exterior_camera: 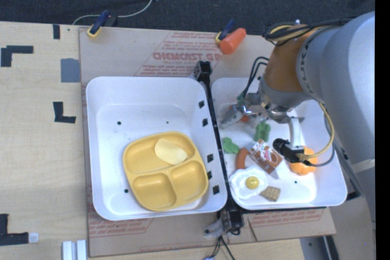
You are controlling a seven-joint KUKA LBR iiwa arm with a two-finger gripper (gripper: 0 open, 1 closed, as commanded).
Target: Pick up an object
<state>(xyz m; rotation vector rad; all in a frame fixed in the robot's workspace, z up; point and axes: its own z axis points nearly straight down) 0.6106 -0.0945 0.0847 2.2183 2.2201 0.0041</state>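
Camera view: the surface (36, 131) carries two shallow white bins side by side, the left bin (100, 100) at 9 o'clock of the right bin (332, 192). The left bin holds a yellow divided tray (152, 182), and a pale yellow oval piece (171, 151) lies in the tray's upper compartment. The grey arm (341, 64) enters from 3 o'clock, its orange band (285, 67) above the wrist, and reaches down over the upper part of the right bin. The tool (239, 112) sits low near the bin's 10 o'clock corner, close to the divider between the bins; whether it is open or closed cannot be told, and no object is seen gripped. Loose objects lie in the right bin at 6 o'clock of the tool: a green piece (230, 145), a second green piece (262, 130), a reddish sausage-shaped item (242, 158), a small brown and red packet (265, 155), a fried-egg toy (248, 184), a tan cracker (270, 193) and an orange item (303, 166). An orange object (231, 41) rests on the cardboard at 12 o'clock of the bins.
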